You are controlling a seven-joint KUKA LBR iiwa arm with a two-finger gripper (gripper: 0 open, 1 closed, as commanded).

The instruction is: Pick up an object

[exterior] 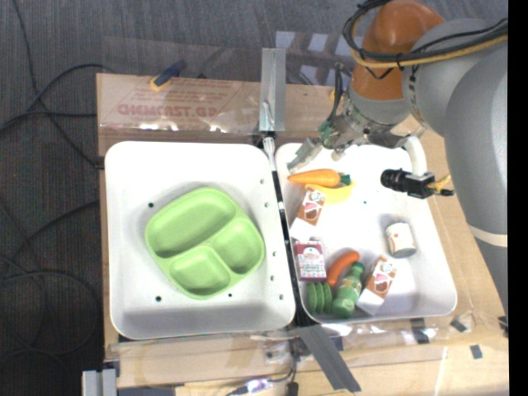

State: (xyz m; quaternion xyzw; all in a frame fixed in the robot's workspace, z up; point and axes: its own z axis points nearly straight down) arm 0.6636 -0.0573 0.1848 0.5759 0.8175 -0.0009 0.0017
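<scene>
My gripper [323,143] hangs just above the carrot [316,177] at the far end of the right bin [429,258], its state unclear. The carrot looks light, stiff and smooth; I would grasp its middle.

Light is bright and even, falling from above — the two white bins [198,159] sit close to overexposed, their floors nearly without texture. Glare streaks the clear plastic sheet [206,97] at twelve o'clock, and small hot spots glint on the tape [330,361] near six o'clock. Shadows are soft and short, tucked beneath the green divided plate [206,242] and the toys. Focus is fair at centre; the arm [470,97] at two o'clock looks soft — the carpet [49,48] is dim and grainy.
</scene>
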